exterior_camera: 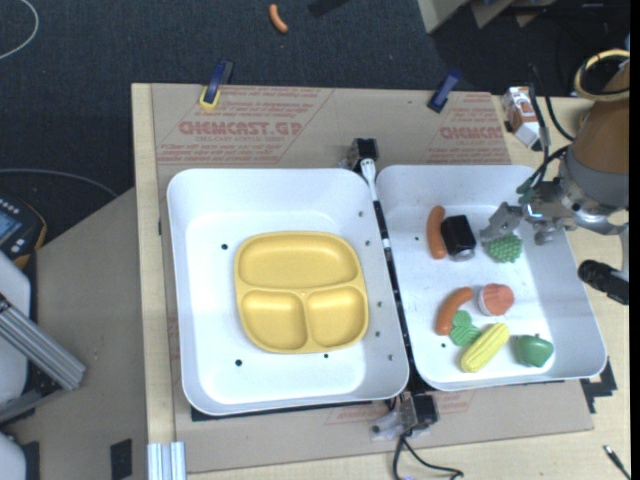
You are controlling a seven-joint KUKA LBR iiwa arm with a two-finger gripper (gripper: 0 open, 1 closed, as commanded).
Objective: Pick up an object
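Green broccoli [506,249] beneath pincer [520,224] (black block [458,235], orange sausage [436,231] alongside)

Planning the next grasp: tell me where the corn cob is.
The corn cob lies in the right bin near its front edge, between the green pepper and a small green piece.
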